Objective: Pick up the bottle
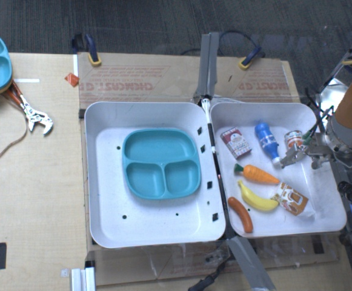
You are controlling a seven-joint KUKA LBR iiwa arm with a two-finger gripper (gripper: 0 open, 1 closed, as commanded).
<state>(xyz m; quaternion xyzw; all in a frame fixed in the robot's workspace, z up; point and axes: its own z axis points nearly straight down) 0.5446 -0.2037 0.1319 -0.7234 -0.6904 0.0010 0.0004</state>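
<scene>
reaching in from the right, the gripper (286, 158) hovered low in the right bin (327, 220) just beside the blue bottle's (265, 139) cap end, apparently lining up a grasp, though its grip state was unclear.

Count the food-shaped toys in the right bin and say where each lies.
3: carrot mid-bin, banana just below it, sausage at the lower left corner. The arm may hide more on the right.
</scene>
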